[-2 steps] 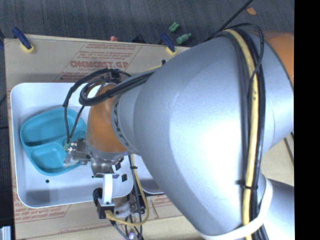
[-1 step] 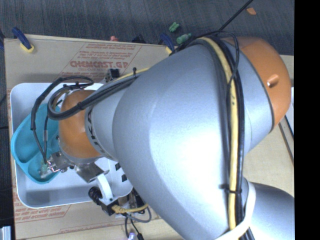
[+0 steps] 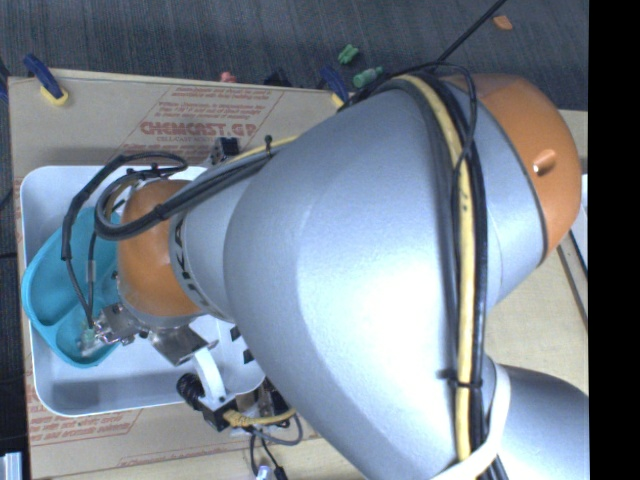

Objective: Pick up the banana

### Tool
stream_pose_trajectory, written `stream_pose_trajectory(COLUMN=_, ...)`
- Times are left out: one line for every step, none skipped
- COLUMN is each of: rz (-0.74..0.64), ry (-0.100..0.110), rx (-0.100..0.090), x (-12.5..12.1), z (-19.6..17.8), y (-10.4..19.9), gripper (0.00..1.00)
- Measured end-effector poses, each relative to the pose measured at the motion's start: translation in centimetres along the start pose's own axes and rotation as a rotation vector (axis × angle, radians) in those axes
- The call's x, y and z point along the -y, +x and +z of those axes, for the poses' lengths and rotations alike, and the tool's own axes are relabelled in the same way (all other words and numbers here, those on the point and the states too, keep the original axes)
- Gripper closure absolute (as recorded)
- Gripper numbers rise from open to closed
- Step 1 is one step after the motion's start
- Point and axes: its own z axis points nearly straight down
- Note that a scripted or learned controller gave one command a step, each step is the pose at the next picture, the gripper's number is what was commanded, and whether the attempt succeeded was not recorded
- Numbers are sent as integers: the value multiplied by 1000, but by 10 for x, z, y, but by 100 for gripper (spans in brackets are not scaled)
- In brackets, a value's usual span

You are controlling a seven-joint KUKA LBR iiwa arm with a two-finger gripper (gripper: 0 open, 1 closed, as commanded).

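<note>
Heads up: the arm (image 3: 380, 268) is reaching in from the right and blocking most of your view of the bench. Its wrist, with the orange band (image 3: 150, 258), is hanging over the left white bin (image 3: 60, 393), and the gripper (image 3: 105, 336) is pointing down at the left part of that bin, right at the inner wall of a teal bowl-like container (image 3: 45, 288) that is sitting against the bin's left side. You're not getting a usable look at the gripper end, so I can't tell whether it is spread, closed or pinching anything. I also can't tell where the banana is lying. Black cables (image 3: 85, 208) are looping over the wrist and a yellow cable (image 3: 465, 268) is running along the arm's upper link. The bin is sitting on a cardboard sheet (image 3: 200, 118) with red print, and a blue clamp (image 3: 45, 76) is gripping its far left corner.
</note>
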Motion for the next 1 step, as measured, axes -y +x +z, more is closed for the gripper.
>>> stream_pose_trajectory(rz=-411, ry=-1, rx=2, x=-3, z=-1, y=6, gripper=0)
